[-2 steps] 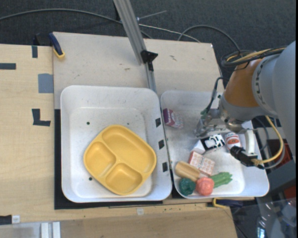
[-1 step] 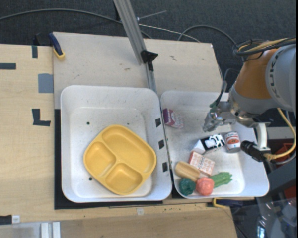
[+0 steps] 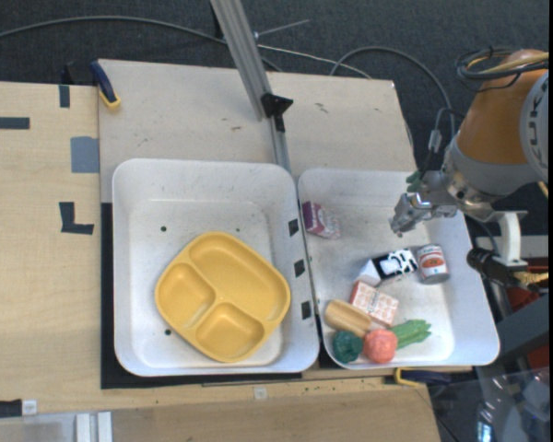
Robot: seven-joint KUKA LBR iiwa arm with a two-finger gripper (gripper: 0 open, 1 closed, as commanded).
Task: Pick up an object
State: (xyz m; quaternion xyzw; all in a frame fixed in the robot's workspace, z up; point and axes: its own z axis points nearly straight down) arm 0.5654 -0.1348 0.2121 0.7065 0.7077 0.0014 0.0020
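We see the grey two-finger gripper (image 3: 407, 215) over the right white bin (image 3: 470, 339), above a small black-and-white box (image 3: 394, 265); we cannot tell its state. A small red-and-white can (image 3: 432, 263) lies beside that box. A yellow compartment tray (image 3: 222, 295) sits in the left white bin (image 3: 134, 247).

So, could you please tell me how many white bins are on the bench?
2. The left bin holds a yellow divided tray. The right bin, directly beside it, holds the small items, with the gripper above its upper part.
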